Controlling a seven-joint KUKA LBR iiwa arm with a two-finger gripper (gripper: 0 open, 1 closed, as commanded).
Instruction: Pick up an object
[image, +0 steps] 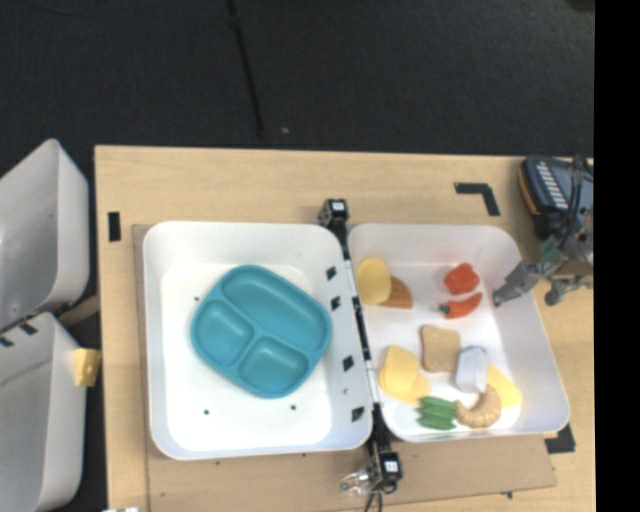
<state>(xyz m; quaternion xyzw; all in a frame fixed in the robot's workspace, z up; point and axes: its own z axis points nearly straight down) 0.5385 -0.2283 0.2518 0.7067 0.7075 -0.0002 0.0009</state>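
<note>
Overhead view: the left bin (160, 400), far to my gripper's left, holds a blue divided plate (262, 330); the right bin (530, 400), whose edge my gripper (535, 278) hovers over, holds small toy foods. I cannot tell my gripper's state. The red tomato (461, 279), just left of it, is likely light, rigid and slippery: grasp across its middle.

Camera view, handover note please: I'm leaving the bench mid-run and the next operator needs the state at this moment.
Gripper: at the right bin's right rim, nothing seen between its fingers; open or shut unclear.
Things: toy foods sit in the right bin, among them a red pepper, a bread slice and green beans. A blue divided plate lies in the left bin.
Done: nothing picked.
Left: grasp one object and lift it.
</note>
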